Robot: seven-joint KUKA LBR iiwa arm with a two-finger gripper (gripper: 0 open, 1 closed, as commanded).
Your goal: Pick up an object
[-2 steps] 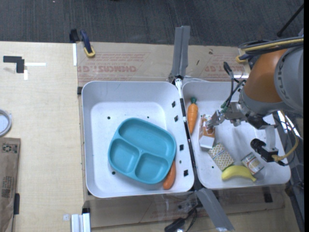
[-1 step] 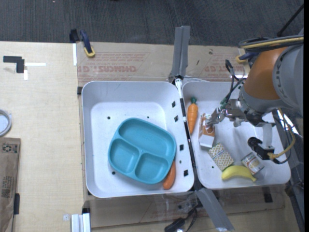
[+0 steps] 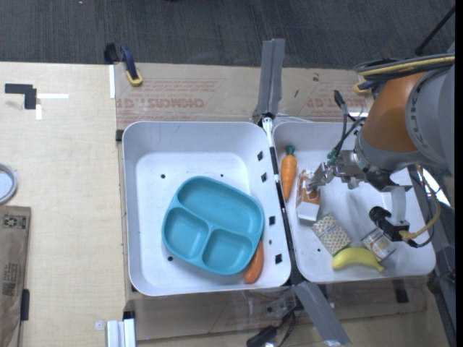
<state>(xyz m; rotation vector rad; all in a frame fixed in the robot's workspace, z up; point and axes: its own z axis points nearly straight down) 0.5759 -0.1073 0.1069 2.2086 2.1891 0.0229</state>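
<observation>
Over the right bin (image 3: 419,270): the tool (image 3: 318,181) hangs low from the arm (image 3: 405,121).
Tool state: cannot tell.
Small carton (image 3: 309,197): directly under the tool tip, seemingly touching.
Carrot (image 3: 289,172): just left of the tool.
Banana (image 3: 356,259): near front wall, apart.
Left bin (image 3: 134,194): blue divided plate (image 3: 212,225).

Bright, even light falls from overhead, so shadows stay soft and short. The two white bins (image 3: 137,194) in the centre and right of the frame run close to overexposed, their walls losing detail. The blue tray (image 3: 213,226) casts a faint shadow at its lower edge. The dark floor (image 3: 217,13) along the top reads dim and grainy. Focus is moderately sharp throughout; small print looks smeared.
</observation>
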